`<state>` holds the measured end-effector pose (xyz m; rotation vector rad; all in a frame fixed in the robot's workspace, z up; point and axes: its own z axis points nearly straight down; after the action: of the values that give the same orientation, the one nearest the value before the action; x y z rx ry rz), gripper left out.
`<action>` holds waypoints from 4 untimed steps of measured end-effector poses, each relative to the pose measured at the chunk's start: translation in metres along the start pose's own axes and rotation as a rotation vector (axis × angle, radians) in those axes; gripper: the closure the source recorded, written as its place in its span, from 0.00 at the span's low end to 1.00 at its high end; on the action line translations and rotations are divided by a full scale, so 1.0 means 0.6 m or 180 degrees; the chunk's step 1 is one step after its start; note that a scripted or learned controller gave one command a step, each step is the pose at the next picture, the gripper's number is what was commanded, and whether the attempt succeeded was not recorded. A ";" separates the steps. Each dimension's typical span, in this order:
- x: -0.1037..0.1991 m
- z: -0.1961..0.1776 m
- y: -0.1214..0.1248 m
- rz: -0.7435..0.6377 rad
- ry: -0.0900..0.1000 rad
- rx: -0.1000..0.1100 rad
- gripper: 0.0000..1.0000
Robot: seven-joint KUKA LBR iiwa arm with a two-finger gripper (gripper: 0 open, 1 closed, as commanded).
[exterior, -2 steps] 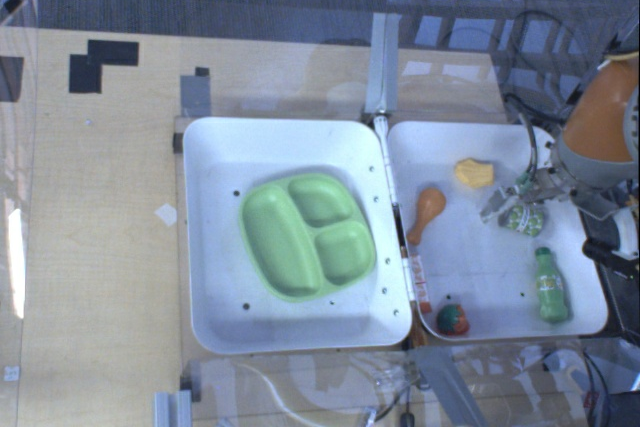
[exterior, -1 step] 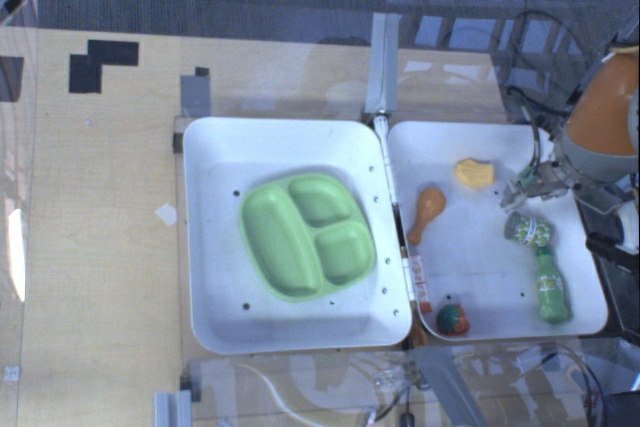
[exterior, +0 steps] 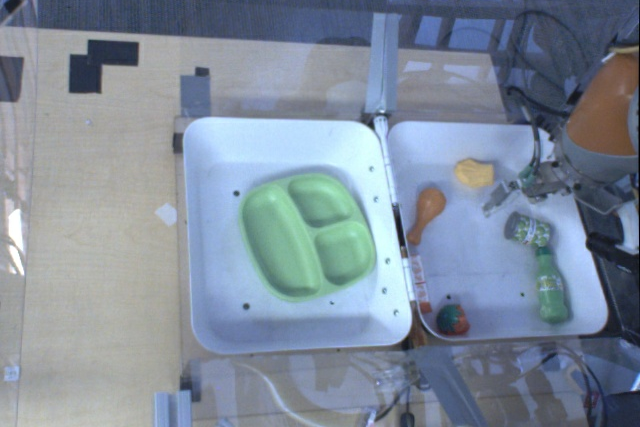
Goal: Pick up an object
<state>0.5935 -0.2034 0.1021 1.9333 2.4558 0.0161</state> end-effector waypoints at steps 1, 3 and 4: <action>0.024 0.025 0.098 -0.0475 0.0009 0.0026 0.00; 0.158 0.025 0.162 0.0026 0.0011 0.0025 1.00; 0.156 0.025 0.161 0.0026 0.0010 0.0028 0.00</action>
<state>0.6659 -0.0895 0.0881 1.9484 2.4539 0.0084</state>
